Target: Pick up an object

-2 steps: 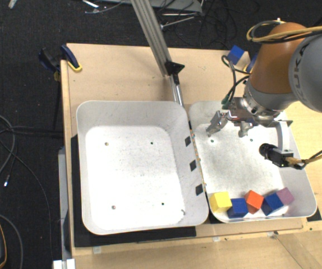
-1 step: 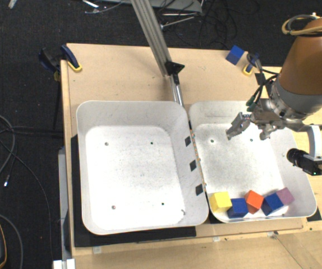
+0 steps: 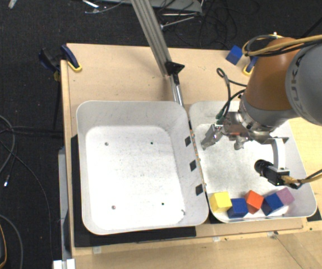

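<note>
The arm [image 3: 284,72] reaches in from the right and hangs over the far part of the right bin [image 3: 301,161]. Its gripper [image 3: 224,136] sits above the bin's bare floor near the left wall, and whether it is released or clenched cannot be told; nothing shows between its tips. The blocks lie along the bin's near edge, well apart from it: a yellow block [image 3: 221,200], two blue blocks [image 3: 238,207] [image 3: 272,203], an orange block [image 3: 254,200] and a purple block [image 3: 285,195]. The left bin [image 3: 85,150] stands beside it.
</note>
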Robot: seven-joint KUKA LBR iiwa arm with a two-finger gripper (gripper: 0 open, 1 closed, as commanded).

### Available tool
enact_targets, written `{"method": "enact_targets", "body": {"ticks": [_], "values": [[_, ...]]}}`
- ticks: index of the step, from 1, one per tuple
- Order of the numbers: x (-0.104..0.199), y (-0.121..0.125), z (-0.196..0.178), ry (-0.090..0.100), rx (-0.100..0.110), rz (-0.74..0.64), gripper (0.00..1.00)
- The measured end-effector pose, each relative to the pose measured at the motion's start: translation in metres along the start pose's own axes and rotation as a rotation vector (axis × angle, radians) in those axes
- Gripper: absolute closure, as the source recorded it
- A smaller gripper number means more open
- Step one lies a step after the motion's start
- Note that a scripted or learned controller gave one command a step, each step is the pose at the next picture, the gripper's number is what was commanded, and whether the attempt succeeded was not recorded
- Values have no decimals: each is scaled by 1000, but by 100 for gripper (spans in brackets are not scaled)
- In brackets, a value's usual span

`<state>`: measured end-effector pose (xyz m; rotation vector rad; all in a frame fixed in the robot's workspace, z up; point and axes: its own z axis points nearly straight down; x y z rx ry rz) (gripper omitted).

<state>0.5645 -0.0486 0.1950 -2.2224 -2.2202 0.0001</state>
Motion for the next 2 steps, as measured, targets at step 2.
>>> {"method": "enact_targets", "body": {"ticks": [2], "values": [[54, -64, 0, 3, 3, -9, 0]]}}
